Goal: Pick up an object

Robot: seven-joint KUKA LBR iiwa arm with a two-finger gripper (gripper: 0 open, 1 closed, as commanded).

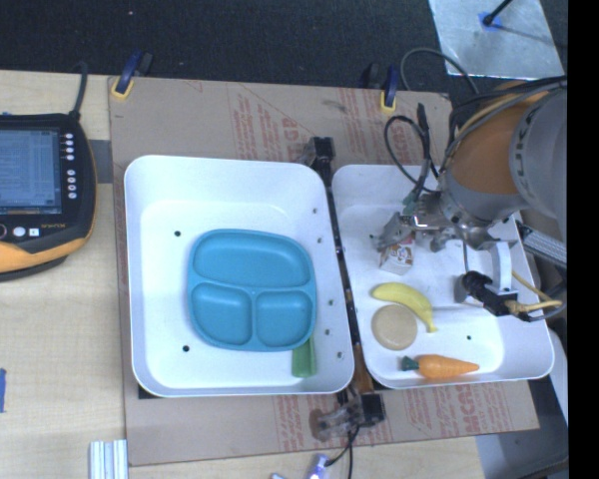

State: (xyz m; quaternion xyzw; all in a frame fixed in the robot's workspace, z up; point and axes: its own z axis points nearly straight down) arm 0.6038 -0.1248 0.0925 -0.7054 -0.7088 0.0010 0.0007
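Camera view: the pincer hangs over the upper-left part of the right bin, with the arm reaching in from the right. We cannot tell whether the pincer is apart or together, and we see nothing clamped in it. A small white-and-red object lies just beside it, possibly touching, though it is too small to tell. A banana, a tan disc and a carrot lie nearer the front wall. The left bin holds a blue divided plate and a green block. We judge the white-and-red object the likeliest target: centre over it, come straight down, close firmly before lifting and stay clear of the banana.
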